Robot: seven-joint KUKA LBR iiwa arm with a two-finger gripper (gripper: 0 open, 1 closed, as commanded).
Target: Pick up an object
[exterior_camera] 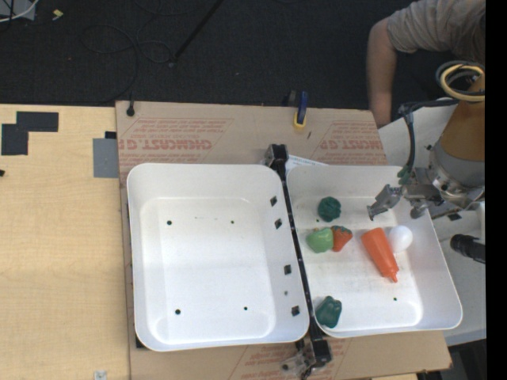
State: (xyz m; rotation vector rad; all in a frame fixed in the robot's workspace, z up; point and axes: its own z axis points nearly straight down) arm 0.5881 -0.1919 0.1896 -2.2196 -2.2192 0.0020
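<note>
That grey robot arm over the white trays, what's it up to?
The grey robot arm with the orange band reaches in from the right, and its gripper hangs over the right white plastic bin, holding nothing. Below it lie an orange carrot-shaped toy beside a small white ball, a dark green round toy, a light green and red toy, and another dark green toy near the front edge. The left white bin sits alongside. A person's arm shows behind the bench.

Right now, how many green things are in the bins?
3, all in the right bin: a dark green ball near the top, a light green piece touching a red one mid-bin, and a dark green lump at the bottom-left corner. None looks hidden.
</note>
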